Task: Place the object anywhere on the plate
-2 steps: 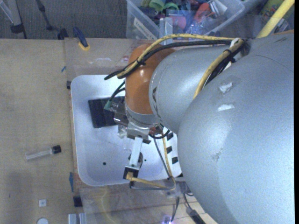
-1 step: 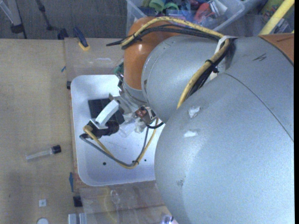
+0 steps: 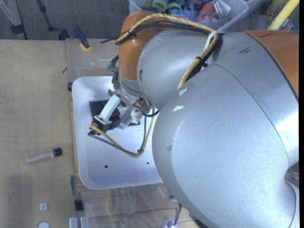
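My gripper (image 3: 123, 118) hangs low over the left white bin (image 3: 85, 165), in its upper half, and the big grey arm covers most of the view behind it. A flat black object (image 3: 98, 107) lies on the bin floor just left of the gripper, partly hidden by it. Whether the gripper touches this object cannot be made out. The arm hides the right side of the bin and everything further right.
A clear crate of colourful toys (image 3: 190, 1) stands at the back. On the wooden bench to the left lie a clear tube with a black cap (image 3: 43, 155) and a blue clamp (image 3: 84, 42). Small bits (image 3: 78, 204) sit near the bin's front corner.
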Controlling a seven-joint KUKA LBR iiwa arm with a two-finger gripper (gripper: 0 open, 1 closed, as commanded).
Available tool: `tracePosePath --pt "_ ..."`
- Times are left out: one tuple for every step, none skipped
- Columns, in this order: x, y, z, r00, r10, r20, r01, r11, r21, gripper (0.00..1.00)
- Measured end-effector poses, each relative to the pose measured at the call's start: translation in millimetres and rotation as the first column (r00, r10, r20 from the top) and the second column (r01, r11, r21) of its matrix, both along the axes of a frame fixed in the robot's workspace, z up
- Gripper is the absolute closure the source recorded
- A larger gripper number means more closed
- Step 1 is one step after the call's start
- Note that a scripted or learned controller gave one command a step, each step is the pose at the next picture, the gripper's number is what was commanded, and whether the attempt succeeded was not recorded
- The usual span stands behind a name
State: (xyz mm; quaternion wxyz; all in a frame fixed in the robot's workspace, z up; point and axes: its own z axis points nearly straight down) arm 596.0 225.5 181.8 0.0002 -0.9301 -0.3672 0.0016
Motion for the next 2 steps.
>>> tracePosePath --pt "56.0 -1.6 -26.4 0.928 -0.371 0.005 0.371 0.929 0.003 1.00" --pt "58.8 -1.8 26.8 0.937 -0.350 0.005 0.350 0.937 0.002 1.00"
